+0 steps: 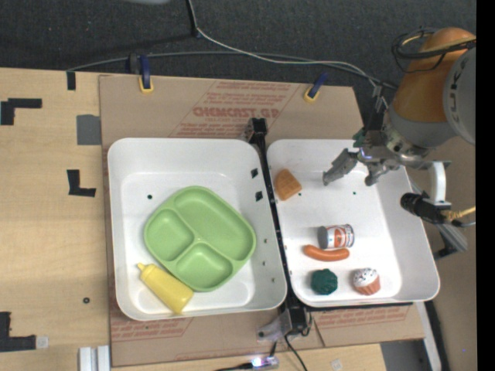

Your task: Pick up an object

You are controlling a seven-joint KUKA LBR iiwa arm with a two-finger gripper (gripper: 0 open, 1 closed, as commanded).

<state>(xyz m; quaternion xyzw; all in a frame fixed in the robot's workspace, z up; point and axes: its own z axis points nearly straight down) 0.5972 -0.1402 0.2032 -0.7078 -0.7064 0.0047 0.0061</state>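
My gripper (354, 173) hangs over the far part of the right bin (402, 230), its two fingers spread open with nothing between them. To its left, near the bin's left wall, lies an orange-tan slice of bread (288, 184). Nearer the front of the same bin lie a small can (336, 236) on its side, a hot dog (326, 253), a green round object (324, 282) and a cupcake (366, 280). All of these sit apart from the gripper.
The left bin (131, 168) holds a green divided plate (199, 238) and a yellow mustard bottle (164, 287) at its front left. A black divider clip (257, 130) sits between the bins. Cables run across the back of the bench.
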